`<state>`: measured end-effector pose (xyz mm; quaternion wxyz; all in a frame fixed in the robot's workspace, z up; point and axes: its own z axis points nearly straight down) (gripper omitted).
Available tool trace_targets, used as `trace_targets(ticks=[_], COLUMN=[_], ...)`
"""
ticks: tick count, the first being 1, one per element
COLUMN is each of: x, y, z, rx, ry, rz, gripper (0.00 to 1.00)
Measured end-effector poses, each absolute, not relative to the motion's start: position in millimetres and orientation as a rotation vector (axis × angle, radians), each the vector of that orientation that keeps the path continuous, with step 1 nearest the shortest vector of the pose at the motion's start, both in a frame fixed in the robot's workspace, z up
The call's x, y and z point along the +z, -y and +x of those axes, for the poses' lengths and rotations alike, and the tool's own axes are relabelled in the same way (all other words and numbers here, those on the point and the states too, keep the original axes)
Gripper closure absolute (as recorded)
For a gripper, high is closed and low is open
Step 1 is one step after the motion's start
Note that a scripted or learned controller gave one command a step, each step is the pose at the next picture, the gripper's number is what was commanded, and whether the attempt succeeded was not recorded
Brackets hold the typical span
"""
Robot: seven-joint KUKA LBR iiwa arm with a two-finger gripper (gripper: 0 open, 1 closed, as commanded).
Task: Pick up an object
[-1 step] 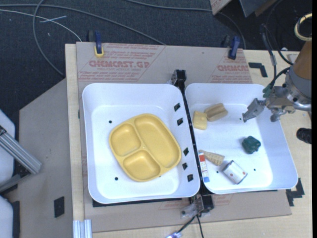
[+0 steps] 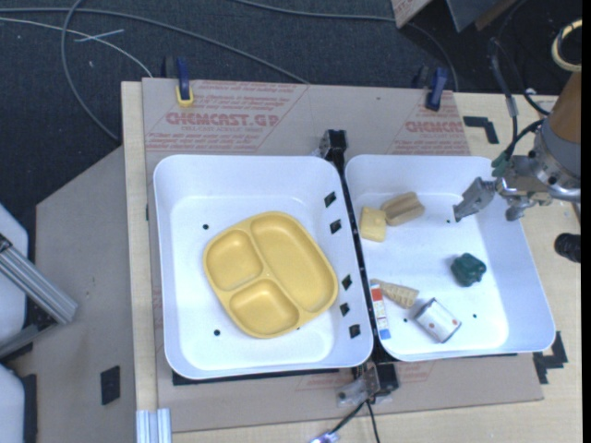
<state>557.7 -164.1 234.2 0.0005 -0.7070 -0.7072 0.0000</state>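
- Two white bins sat side by side on the desk (image 2: 231, 123); we counted one yellow divided tray (image 2: 269, 273) in the left bin (image 2: 175, 247).
- Five items lay in the right bin (image 2: 526, 275): one tan block (image 2: 403, 208), one pale yellow piece (image 2: 372, 223), one green lump (image 2: 468, 268), one cone (image 2: 400, 293), one silver cylinder (image 2: 436, 320).
- We saw the end effector (image 2: 491, 201) over that bin's upper right, fingers spread, holding nothing.

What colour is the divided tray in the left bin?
Yellow; the divided tray shows plainly in the camera view.
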Motion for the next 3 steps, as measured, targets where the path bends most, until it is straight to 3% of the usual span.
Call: trace_targets(ticks=[3], x=[82.2], y=[165.9], z=[563.6], rx=[0.005], ry=[2.216], rz=[-2.216], gripper=[0.00])
